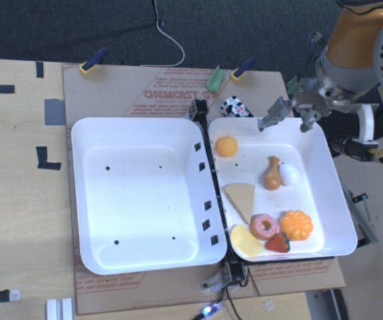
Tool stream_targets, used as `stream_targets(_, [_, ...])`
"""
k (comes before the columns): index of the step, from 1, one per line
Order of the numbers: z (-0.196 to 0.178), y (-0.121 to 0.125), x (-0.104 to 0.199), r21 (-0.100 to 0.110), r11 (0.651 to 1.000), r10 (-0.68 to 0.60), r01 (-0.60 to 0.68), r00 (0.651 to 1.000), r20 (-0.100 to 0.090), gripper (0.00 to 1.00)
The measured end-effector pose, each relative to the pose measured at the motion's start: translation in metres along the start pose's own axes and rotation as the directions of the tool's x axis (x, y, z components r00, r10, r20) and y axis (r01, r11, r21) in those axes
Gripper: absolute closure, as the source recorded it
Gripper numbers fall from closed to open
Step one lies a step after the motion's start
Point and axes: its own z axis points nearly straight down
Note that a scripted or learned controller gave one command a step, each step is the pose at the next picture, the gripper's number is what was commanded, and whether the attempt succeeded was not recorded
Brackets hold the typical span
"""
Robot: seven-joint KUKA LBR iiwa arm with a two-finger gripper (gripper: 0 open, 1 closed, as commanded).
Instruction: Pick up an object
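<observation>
At the upper right of the frame the gripper [288,117] hangs over the far rim of the right bin [331,179], its two fingers spread wide with nothing between them. Below it in that bin lie an orange ball [226,146], a chicken drumstick [272,173] touching a white egg [289,174], a cheese wedge [241,199], a pink doughnut [264,226], an orange pumpkin [296,224], a strawberry [279,243] and a yellow slice [245,241].
</observation>
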Motion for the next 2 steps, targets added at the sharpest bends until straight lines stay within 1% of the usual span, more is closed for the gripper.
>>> stream_targets(1, [0.187,-0.033,-0.016,-0.002,1.0,0.002,-0.002,1.0,0.002,0.0])
stream_targets(2, [0.2,0.034,0.02,-0.005,1.0,-0.004,0.004,1.0,0.0,0.0])
